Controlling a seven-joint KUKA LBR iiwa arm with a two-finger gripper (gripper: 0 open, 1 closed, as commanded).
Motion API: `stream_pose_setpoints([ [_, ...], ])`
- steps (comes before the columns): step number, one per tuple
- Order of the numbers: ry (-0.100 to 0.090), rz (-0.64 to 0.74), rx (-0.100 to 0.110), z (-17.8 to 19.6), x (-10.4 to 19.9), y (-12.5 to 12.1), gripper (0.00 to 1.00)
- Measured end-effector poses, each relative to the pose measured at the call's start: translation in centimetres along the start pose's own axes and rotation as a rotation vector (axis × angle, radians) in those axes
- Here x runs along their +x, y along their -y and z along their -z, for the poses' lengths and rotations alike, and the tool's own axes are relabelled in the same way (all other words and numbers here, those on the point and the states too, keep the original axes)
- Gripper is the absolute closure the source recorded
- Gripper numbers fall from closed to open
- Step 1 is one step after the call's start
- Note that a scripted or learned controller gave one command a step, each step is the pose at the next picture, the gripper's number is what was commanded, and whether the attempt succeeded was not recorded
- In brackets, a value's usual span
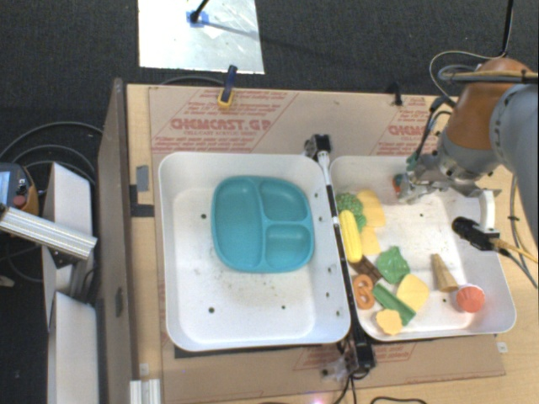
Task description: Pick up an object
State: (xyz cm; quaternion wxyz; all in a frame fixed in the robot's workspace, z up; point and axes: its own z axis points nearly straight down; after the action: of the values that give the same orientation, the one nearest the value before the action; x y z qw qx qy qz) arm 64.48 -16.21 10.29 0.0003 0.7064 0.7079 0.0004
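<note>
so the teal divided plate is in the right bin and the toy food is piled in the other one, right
Not quite. The camera view shows the teal divided plate in the left bin, not the right one. The toy food is piled in the other bin, the right bin, as you said.

I see the arm (pixel 493 129) reaching in from the right, its gripper (pixel 410 185) hovering over the right bin's (pixel 493 310) far edge. Toy food crowds that bin's left side: a corn cob (pixel 349 235), green pieces, yellow pieces, a pretzel (pixel 363 290). An ice-cream cone (pixel 443 272) lies near the right edge. The left bin (pixel 189 310) carries a teal divided plate (pixel 261 224).
</note>
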Motion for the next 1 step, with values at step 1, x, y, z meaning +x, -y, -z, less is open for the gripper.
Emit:
stream_pose_setpoints([
  [1,-0.001,-0.002,0.005,5.92,-2.27,6.84,1.00],
])
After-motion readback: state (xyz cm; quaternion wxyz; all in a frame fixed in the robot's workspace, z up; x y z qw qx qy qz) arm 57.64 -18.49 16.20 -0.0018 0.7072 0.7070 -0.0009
